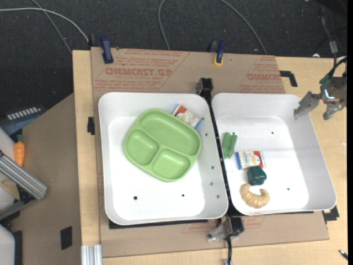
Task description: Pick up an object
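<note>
Over the right bin's [309, 148] far right corner, the tool [318, 106] hangs with fingers spread, holding nothing. Croissant [254, 196], dark green block [256, 175], small carton [250, 159] and green pod [228, 143] lie near that bin's left side; green divided plate [163, 144] sits in the left bin [116, 197].

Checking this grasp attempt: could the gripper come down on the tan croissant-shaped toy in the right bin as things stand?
Probably yes. The tan croissant-shaped toy lies uncovered near the right bin's front edge, with bare floor to its right. The dark green block sits close behind it, the only crowding. The gripper hovers at the far right corner.
</note>
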Robot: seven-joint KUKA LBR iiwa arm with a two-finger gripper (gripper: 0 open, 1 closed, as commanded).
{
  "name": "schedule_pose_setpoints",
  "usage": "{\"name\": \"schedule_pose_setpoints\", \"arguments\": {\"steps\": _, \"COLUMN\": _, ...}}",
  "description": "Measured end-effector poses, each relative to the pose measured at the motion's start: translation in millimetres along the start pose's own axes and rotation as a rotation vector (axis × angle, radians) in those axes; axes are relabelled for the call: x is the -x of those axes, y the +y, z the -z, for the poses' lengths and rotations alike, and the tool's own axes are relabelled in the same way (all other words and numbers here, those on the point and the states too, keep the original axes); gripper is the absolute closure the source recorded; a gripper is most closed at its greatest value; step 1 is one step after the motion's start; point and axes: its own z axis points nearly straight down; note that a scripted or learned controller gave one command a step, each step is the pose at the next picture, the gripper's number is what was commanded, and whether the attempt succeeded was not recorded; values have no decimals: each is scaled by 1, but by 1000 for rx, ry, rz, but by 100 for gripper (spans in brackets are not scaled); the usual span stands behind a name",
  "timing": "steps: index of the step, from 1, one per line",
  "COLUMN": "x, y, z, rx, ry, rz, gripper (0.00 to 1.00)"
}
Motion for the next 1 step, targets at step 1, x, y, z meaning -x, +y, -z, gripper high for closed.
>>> {"name": "schedule_pose_setpoints", "arguments": {"steps": 1, "x": 8, "y": -7, "z": -142, "rx": -12, "ry": 4, "rz": 54, "gripper": 0}}
